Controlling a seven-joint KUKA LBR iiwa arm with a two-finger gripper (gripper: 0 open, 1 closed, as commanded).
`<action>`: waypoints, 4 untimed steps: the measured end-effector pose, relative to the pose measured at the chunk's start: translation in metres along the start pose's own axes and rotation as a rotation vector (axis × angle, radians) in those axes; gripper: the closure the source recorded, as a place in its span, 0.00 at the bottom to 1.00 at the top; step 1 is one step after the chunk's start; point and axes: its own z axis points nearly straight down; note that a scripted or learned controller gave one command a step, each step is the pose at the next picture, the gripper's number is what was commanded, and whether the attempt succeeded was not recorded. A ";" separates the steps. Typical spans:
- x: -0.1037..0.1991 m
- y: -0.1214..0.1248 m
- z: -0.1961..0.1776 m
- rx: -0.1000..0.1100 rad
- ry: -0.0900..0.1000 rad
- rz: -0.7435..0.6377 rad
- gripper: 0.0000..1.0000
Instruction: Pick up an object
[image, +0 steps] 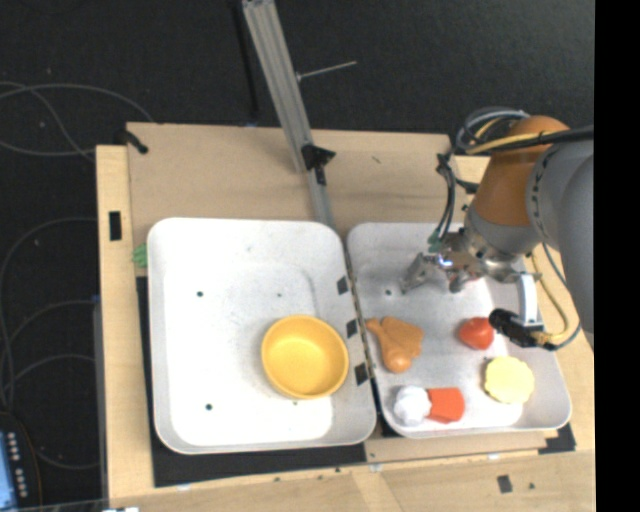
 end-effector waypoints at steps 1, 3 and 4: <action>-0.002 0.000 0.014 -0.004 -0.001 0.001 0.00; -0.002 -0.001 -0.043 -0.011 0.002 0.003 1.00; -0.008 -0.003 -0.088 -0.012 0.001 0.004 1.00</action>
